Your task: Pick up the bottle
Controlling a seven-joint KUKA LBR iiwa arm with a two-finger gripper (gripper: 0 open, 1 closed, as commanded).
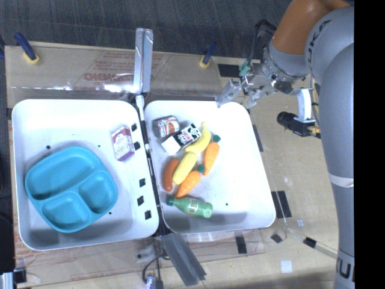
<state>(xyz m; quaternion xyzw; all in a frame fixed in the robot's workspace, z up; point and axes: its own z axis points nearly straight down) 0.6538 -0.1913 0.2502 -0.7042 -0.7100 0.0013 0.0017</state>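
Colours and patterns of the bin contents and arm.

Two shallow white bins (255, 161) sat on a tan bench. The left held a blue three-part plastic tray (69, 187) and a maroon-and-white packet (123, 142). The right held a green plastic bottle (191, 206) with a pale label, a yellow banana (194, 150), orange carrots (189, 183), and a black-and-white spotted carton (189, 134). The arm (337, 71) was grey, banded orange.

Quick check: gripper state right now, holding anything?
Gripper: open, holding nothing, above the right bin's far edge; bottle lies in that bin.
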